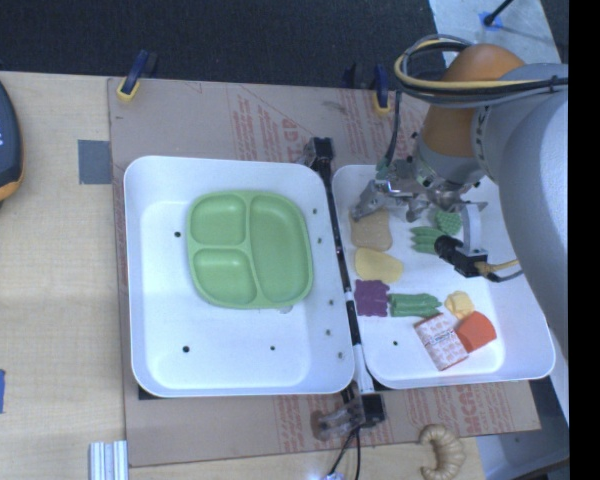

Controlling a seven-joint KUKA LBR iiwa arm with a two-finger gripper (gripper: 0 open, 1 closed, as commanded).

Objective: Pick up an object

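Toy foods lie clustered in the right bin, its 6 o'clock rim bare. End effector hangs at that bin's 12 o'clock; whether it grips, I cannot tell. Left bin carries a green plate on the tabletop.

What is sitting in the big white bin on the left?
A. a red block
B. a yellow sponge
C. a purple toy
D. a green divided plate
D: the light green three-compartment plastic plate lies in the left shallow white bin, while the small toys lie in the right shallow white bin.
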